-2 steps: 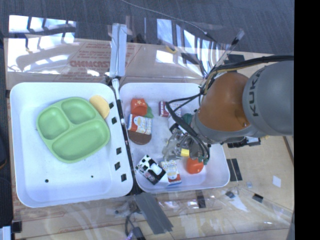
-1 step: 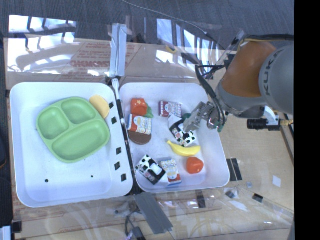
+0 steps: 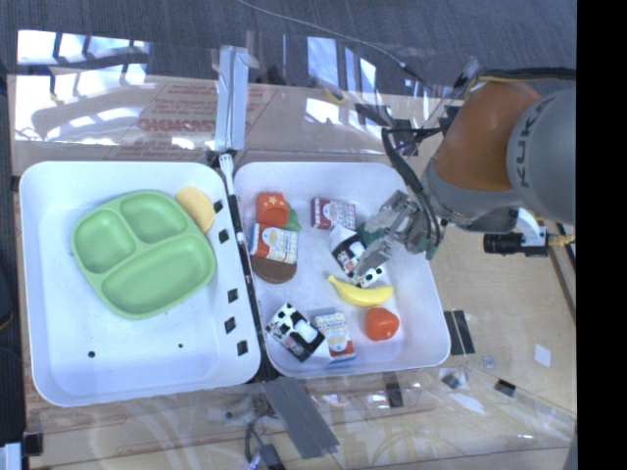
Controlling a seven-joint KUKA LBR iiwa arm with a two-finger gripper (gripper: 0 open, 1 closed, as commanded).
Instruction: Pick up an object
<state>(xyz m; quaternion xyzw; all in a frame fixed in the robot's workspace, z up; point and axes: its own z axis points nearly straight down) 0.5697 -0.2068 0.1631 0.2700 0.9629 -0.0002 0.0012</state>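
We are at the reach step: our hand (image 3: pixel 377 246) hovers low in the right bin (image 3: pixel 416 331), fingers apart, over a black-and-white carton (image 3: pixel 350 254) above the banana (image 3: pixel 360 292). Next we must descend and close.

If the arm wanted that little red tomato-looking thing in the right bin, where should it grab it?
Probably across the middle of the red tomato, coming straight down from above. It looks round, so any pair of opposite sides would do. Closing along the line that runs clear of the banana on its upper left and the bin wall on its right seems safest.
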